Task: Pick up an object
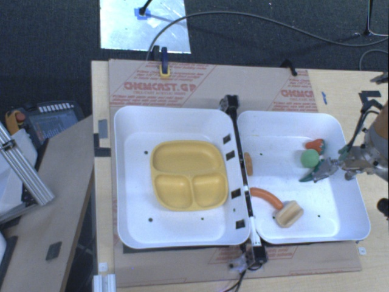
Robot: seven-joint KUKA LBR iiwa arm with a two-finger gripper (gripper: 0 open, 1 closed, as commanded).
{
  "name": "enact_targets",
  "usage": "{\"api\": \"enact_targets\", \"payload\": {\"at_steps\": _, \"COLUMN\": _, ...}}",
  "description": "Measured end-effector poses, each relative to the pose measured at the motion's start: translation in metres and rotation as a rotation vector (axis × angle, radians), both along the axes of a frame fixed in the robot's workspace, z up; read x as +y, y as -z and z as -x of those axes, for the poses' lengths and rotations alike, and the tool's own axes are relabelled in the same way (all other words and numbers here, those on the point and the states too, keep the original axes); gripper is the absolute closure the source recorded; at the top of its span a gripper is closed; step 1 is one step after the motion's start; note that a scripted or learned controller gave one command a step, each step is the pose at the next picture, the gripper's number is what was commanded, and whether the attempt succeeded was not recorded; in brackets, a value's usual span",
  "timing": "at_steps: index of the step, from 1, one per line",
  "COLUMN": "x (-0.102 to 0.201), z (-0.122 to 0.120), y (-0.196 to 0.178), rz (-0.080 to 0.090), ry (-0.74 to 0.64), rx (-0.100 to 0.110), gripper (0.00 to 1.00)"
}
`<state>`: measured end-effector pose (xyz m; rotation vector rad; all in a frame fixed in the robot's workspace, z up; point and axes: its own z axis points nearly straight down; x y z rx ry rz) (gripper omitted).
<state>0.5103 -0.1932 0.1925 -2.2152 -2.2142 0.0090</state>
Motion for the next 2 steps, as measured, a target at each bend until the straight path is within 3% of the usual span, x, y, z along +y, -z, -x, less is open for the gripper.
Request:
{"api": "enact_targets", "payload": {"at_steps": 1, "x": 0.0, "z": -0.003, "y": -0.006, "rz": 0.003, "ry": -0.004, "rx": -0.012, "gripper": 0.0}}
{"api": "enact_targets", "payload": {"at_steps": 2, "x": -0.002, "z": -0.004, "y": 0.056, "rz": 0.002, "ry": -0.002, "rx": -0.008, "gripper": 0.0}}
